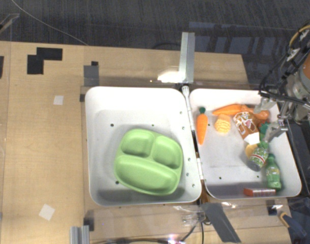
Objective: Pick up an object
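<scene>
The claw (275,117) hangs over the right bin's (231,179) far corner — fingers apart, nothing between them — above an orange packet (245,124); the green tray (148,161) lies in the left bin (101,136).

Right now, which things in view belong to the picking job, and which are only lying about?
For the job: gripper, carrot, green bottle, snack packet, red marker, right bin.

Lying about: green divided plate, left bin.
</scene>
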`<control>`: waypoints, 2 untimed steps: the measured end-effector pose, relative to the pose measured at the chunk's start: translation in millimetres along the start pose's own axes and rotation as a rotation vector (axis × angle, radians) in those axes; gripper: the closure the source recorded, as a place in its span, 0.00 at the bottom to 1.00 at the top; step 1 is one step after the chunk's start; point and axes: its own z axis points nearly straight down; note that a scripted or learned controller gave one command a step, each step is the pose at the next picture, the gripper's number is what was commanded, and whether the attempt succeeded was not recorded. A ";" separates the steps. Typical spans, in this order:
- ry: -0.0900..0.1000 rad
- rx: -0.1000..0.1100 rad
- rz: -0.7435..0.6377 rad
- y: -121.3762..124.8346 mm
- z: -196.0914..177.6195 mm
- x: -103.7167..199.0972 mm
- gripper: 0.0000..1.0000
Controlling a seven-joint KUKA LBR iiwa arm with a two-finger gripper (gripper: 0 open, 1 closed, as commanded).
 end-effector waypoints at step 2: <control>-0.008 0.001 -0.263 16.2 166.6 -10.0 0.00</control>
